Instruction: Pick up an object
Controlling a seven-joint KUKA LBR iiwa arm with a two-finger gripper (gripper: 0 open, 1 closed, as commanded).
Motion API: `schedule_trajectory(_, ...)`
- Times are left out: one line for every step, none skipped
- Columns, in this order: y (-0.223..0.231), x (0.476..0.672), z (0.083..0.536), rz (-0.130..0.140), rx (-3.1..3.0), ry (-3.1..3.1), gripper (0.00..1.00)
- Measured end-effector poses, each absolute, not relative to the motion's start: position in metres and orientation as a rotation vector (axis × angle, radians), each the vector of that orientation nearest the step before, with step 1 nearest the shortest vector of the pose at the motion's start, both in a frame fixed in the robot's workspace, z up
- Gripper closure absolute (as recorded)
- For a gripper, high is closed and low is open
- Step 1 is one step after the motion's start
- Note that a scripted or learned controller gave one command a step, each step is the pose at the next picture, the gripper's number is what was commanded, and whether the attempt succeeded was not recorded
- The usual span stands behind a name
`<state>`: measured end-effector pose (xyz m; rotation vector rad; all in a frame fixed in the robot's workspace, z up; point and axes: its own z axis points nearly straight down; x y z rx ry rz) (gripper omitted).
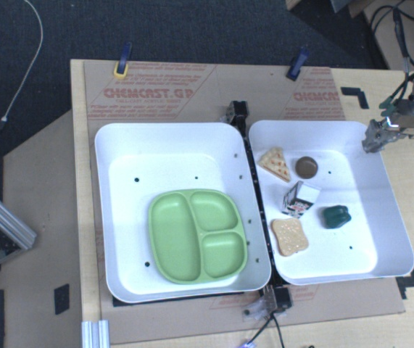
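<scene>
Right bin (381,194) holds five objects: pizza-slice toy (275,164) at 11 o'clock, brown disc (307,167) at 12, small carton (298,199) centre, green pepper (336,216) at 3, toast slice (289,236) at 7. Gripper (381,133) over bin's 1 o'clock rim, nothing visibly gripped. Left bin (119,194) holds green divided plate (196,235)

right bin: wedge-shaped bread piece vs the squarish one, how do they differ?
The wedge-shaped bread piece is triangular; the squarish bread piece has rounded corners. The wedge lies at the right bin's far left, beside a brown round object; the squarish piece lies near the front, below a small carton. The squarish piece looks slightly larger. Both are tan, lie flat and sit close to the bin's left wall.
</scene>
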<state>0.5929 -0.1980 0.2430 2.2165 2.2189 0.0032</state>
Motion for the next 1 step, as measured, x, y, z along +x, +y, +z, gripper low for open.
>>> schedule_trajectory(-0.1458, 0.5898, 0.2471, 0.001, 2.217, 2.229, 1.00)
